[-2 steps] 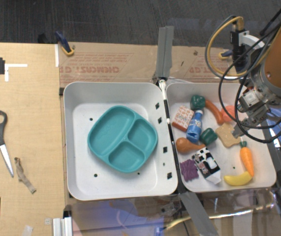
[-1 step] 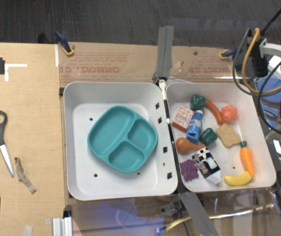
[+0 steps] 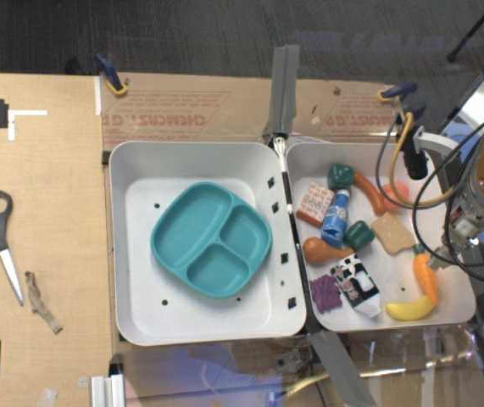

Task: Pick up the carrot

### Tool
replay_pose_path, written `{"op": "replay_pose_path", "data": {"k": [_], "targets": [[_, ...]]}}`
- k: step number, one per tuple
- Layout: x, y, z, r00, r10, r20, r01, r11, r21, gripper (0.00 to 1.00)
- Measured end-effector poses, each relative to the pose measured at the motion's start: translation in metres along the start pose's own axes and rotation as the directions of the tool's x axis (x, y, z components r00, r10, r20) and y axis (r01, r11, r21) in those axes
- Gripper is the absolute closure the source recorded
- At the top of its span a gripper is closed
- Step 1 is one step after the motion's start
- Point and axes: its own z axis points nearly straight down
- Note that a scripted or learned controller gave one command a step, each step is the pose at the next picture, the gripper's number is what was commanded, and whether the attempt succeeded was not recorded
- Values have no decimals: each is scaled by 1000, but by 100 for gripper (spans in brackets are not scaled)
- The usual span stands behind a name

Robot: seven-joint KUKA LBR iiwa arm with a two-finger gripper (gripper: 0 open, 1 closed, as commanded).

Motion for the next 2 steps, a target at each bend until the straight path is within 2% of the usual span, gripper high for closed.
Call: {"op": "replay_pose_path", "data": {"k": [1, 2], "targets": [[0, 0, 0, 1000, 0, 0, 0, 1000, 1, 0], [-5, 3, 74, 1000, 8, 1, -8, 1000, 3, 0]]}}
